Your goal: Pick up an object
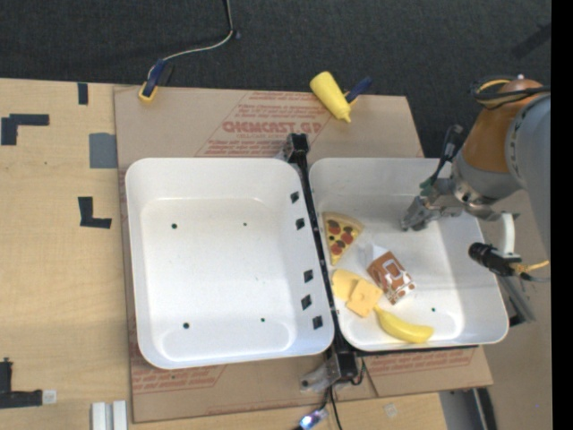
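Note:
The right bin (448, 334) holds several small objects along its left and near side: a pizza slice (341, 234), a brown and white block (391, 276), yellow cheese-like pieces (355, 294) and a banana (402, 327). My gripper (417, 215) hangs over the right bin's far right part, to the right of the pizza slice and beyond the brown block. Nothing shows between its fingers. The grey arm with its orange band (492, 141) comes in from the right edge.
The left bin (148, 231) lies beside the right one, with a black clamp strip (304, 231) along the shared wall. A yellow clamp (331, 95) and a cable with a yellow clip (152, 83) lie on the cardboard behind the bins.

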Robot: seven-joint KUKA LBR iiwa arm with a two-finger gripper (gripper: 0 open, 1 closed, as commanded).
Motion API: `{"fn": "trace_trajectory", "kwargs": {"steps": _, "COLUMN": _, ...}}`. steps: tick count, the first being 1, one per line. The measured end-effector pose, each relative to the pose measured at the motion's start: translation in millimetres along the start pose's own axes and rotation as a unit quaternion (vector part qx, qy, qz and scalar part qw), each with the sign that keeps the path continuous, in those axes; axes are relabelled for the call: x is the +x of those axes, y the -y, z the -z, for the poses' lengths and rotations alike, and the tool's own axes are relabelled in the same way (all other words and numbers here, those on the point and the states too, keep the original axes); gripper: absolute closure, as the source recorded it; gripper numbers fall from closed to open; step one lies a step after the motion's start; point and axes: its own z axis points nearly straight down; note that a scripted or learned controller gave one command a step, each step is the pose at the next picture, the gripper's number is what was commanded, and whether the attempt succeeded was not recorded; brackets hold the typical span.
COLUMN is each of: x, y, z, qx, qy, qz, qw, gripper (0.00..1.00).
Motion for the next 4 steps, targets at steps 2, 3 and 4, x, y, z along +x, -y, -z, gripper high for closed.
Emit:
{"fn": "trace_trajectory", "kwargs": {"steps": 2, "x": 75.3, "y": -2.1, "z": -0.7, "qx": -0.001, "qy": 0.000, "qz": 0.002, "qw": 1.0000, "gripper": 1.00}}
{"fn": "trace_trajectory", "kwargs": {"steps": 3, "x": 73.5, "y": 0.4, "z": -0.1, "qx": 0.001, "qy": 0.000, "qz": 0.000, "qw": 1.0000, "gripper": 0.00}}
{"fn": "trace_trajectory", "kwargs": {"steps": 4, "x": 73.9, "y": 0.5, "z": 9.6, "qx": 0.001, "qy": 0.000, "qz": 0.001, "qw": 1.0000, "gripper": 1.00}}
